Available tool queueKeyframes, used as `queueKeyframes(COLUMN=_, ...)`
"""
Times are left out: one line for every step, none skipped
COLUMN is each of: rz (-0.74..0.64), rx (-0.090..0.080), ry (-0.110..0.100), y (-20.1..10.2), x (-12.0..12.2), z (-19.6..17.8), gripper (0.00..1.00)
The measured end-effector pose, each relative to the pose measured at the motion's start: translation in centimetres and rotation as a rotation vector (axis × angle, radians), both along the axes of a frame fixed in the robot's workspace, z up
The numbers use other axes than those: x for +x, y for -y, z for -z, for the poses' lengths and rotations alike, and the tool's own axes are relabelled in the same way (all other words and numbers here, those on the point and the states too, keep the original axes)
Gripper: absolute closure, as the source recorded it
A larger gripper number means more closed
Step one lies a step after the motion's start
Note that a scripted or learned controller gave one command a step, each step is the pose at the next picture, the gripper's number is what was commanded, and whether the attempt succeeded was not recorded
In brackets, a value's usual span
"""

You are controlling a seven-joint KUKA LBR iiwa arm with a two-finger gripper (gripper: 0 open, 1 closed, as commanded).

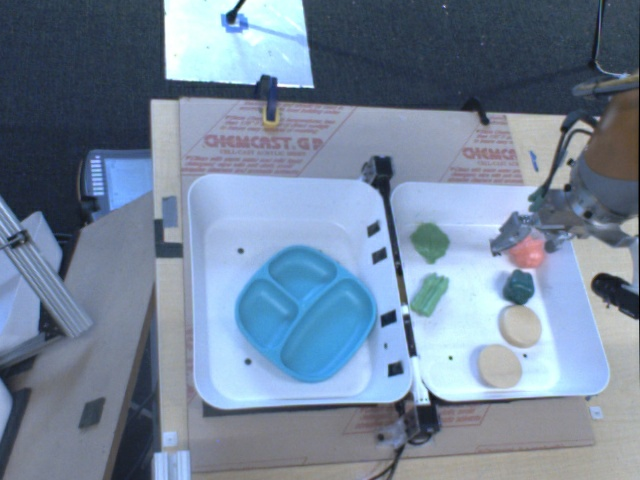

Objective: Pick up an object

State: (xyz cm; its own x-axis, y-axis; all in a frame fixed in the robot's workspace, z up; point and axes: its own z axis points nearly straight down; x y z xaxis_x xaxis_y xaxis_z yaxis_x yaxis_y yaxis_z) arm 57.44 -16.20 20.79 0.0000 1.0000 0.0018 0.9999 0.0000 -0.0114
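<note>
Arm [605, 158] comes in from the right, grey w/ orange band above wrist, reaching down over the right bin [590, 368]. Gripper [522, 234] sits low at the bin's upper right area, right at a pink-orange round object [530, 254]. Gripper tip overlaps the object's top-left edge; can't tell whether the jaws are open or closed, or if they've got hold of anything — too small and blurred there.

Right bin contents, besides the pink-orange one:
- dark teal lumpy piece [518, 288] just below the pink-orange object, near but apart from it.
- tan disc [520, 325] below the teal piece.
- 2nd tan disc [499, 365] lower-left of the first, close to the bin's front wall.
- green rounded piece [430, 241] toward the bin's left side, upper part.
- green ridged piece [430, 294] just under it, tilted, near the divider.

Nearest neighbour to the gripper is the teal piece; both greens lie well apart to its left, w/ open white floor between.

Left bin [215, 268] holds a blue compartment plate [305, 311], 3 sections, lying a bit rotated in the middle. Black clips [381, 258] run along the seam between bins.

Bins rest on a cardboard sheet [330, 133] w/ red print, yellow clamp [270, 116] at its back edge. Shiny metal plate [238, 28] on the dark floor behind.
</note>
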Motion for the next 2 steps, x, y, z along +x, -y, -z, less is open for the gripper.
queueKeyframes(rz=-0.003, rx=-0.002, ry=0.013, y=0.0, x=0.3, z=-0.8, gripper=0.00)
queueKeyframes(rz=-0.002, rx=-0.002, ry=0.010, y=-0.1, x=0.2, z=3.4, gripper=0.00)
